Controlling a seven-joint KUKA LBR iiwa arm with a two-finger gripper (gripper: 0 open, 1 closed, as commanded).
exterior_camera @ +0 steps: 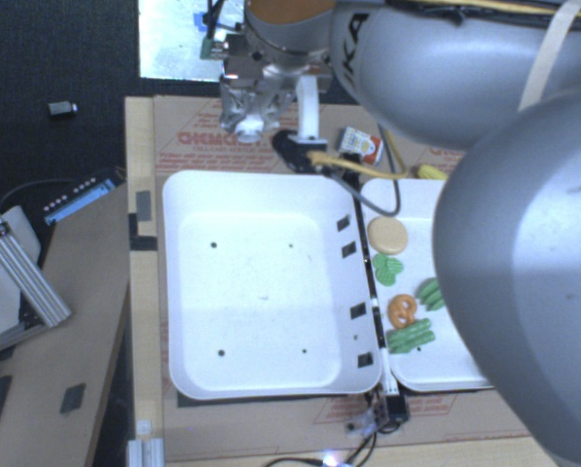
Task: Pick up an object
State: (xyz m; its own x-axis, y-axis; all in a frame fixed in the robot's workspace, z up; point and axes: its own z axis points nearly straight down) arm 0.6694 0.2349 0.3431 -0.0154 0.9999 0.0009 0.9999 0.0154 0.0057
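Jaws: we cannot tell their state; the gripper (256,115) hangs over the bench (188,134) behind the left bin (261,280). We see a pretzel (402,309) and green pieces (410,337) in the right bin (436,373).

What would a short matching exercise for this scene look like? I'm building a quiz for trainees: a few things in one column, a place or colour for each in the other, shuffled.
Things:
1. round tan piece
2. pretzel
3. green pod
4. gripper

Places or colours:
A. orange-brown, knotted, between green pieces in the right bin
B. above the cardboard beyond the left bin
C. long, green, nearest the right bin's front edge
D. pale, at the top of the row of food in the right bin

Pairs: 1-D, 2-A, 3-C, 4-B
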